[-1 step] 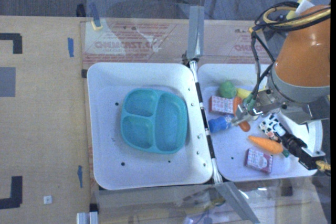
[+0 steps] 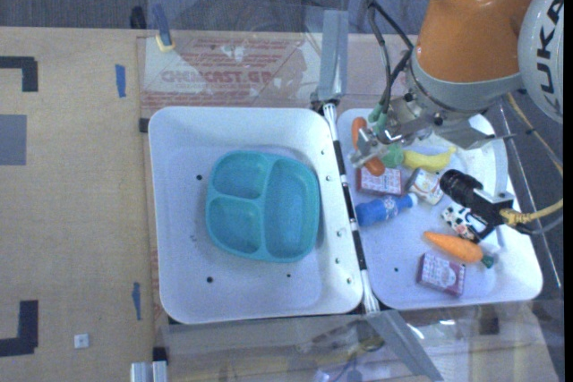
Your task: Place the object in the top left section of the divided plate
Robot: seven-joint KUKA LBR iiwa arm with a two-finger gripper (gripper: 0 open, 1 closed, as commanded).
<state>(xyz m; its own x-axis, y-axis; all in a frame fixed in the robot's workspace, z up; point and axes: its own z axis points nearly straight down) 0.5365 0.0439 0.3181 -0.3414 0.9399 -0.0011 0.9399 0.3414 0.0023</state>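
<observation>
The arm (image 2: 474, 4) reaches in from the right, and the gripper (image 2: 380, 141) is down low over the top left corner of the right bin (image 2: 510, 277). Whether it is open or closed, I cannot tell from this angle.

Just beside it lies a small orange item (image 2: 359, 131), hard against the bin's left wall. A yellow banana (image 2: 430, 159) sits just to the gripper's right, and a red carton (image 2: 380, 182) lies right below it. Further down there is a blue bottle (image 2: 383, 210) on its side, with a small white box (image 2: 426, 184) near the banana. An orange carrot (image 2: 450, 246) and a pink carton (image 2: 440, 273) lie toward the lower end.

Every loose object is in that right bin, and I cannot tell which one is the pick.

Across the divide, the teal divided plate (image 2: 211, 219) rests flat in the middle of the left bin (image 2: 179, 273), well apart from the gripper. Its top left section (image 2: 240, 179) is the smaller compartment at the upper left. Both bins sit side by side on the wooden bench (image 2: 72, 192).
</observation>
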